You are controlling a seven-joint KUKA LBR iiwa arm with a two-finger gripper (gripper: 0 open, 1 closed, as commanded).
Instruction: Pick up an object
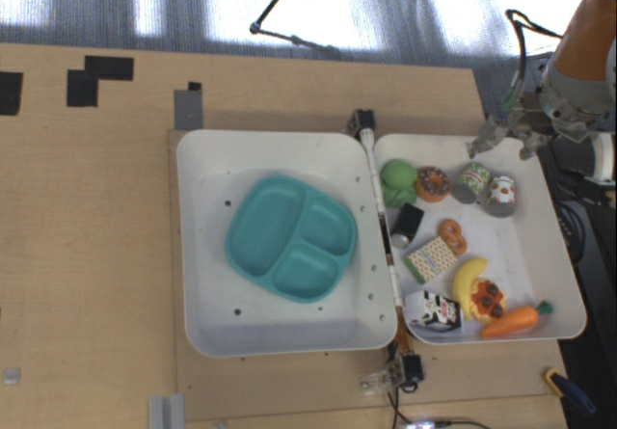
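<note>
Gripper over the right bin, fingers spread, grasping nothing.
Cans lie at its 7 o'clock; tray fills the left bin.

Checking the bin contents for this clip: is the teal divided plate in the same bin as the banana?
No: the teal plate lies alone in the left bin, while the banana lies in the right bin among the other toys.

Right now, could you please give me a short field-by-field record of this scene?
left bin: teal divided tray
right bin: green toy, donut, two cans, pretzel, banana, carrot, other small items
gripper: open, above the right bin's far edge, holding nothing
task state: nothing picked up yet
</note>
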